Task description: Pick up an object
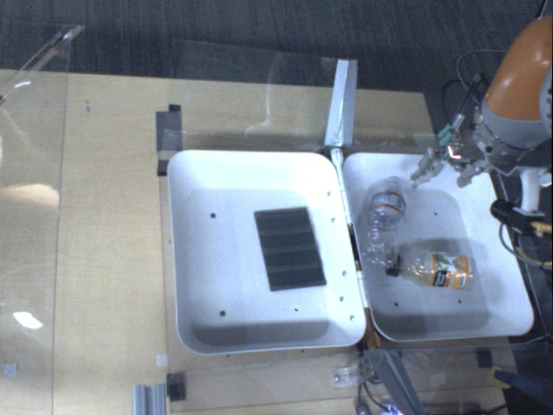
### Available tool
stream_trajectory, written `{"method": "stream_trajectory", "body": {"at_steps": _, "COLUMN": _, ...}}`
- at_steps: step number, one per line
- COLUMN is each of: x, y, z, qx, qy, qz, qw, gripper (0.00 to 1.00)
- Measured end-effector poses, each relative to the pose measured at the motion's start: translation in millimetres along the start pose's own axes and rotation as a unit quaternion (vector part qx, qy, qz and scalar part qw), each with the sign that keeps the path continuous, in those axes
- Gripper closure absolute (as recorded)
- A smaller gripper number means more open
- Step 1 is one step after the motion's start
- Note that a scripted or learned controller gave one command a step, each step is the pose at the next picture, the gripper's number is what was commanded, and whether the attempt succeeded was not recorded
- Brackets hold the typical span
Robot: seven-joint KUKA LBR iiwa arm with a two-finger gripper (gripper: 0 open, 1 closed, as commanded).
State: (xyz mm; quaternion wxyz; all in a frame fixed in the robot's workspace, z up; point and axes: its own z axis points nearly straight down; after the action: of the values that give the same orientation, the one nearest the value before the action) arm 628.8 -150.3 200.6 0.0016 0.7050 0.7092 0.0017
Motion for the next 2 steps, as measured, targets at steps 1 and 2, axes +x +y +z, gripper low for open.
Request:
{"method": "stream_trajectory", "body": {"at_steps": 1, "x": -19.3, "y": -108.5, "z": 110.9, "qx": -0.003, "qy": -0.001, "qz": -0.005, "qw": 1.0000, "gripper": 0.00}}
{"method": "stream_trajectory", "body": {"at_steps": 2, "x": -30.3, "y": -62.3, "z": 112.1, "qx": -0.003, "qy": 0.000, "qz": 0.201, "qw": 0.9795, "gripper": 0.00}}
